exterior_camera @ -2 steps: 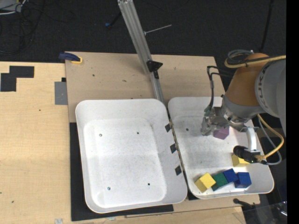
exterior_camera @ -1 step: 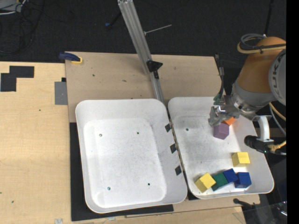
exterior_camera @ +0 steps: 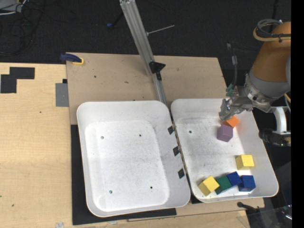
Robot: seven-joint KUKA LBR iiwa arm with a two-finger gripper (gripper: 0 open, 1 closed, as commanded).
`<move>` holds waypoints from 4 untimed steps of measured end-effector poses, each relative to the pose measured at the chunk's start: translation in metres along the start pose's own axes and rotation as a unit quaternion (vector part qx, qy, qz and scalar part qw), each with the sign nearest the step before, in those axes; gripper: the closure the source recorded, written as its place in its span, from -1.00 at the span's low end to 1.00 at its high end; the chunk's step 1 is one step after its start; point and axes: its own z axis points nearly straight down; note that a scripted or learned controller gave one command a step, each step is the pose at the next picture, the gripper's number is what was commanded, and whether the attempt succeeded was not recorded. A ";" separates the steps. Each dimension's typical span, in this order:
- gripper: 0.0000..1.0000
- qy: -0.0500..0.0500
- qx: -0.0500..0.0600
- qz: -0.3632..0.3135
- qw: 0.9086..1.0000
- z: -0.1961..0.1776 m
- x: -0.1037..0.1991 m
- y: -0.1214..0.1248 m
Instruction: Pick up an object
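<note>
In the camera view, your hand (exterior_camera: 227,109) sits low over the right bin (exterior_camera: 199,113) — whether it is spread or pinching, you cannot tell. The orange block (exterior_camera: 232,122) lies just beside it, the purple block (exterior_camera: 225,133) next — the other blocks lie well apart.

One fixed camera looks down from above at a slant, set well back so that the whole pale wooden worktop (exterior_camera: 42,127) fits in the frame. The view faces across the worktop toward a dark background at the top. The two shallow white plastic bins, left (exterior_camera: 124,109) and right (exterior_camera: 204,103), sit side by side in the lower middle, both seen entire. The grey arm with the orange band (exterior_camera: 270,56) enters from the right edge, cut off by the frame. A slanted aluminium rail (exterior_camera: 140,37) rises toward the camera from behind the bins.
</note>
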 end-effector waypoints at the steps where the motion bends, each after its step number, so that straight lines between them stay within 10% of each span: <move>1: 1.00 0.001 0.004 -0.002 1.000 -0.001 0.040 -0.014; 4: 1.00 0.001 0.005 -0.002 1.000 0.009 0.188 -0.072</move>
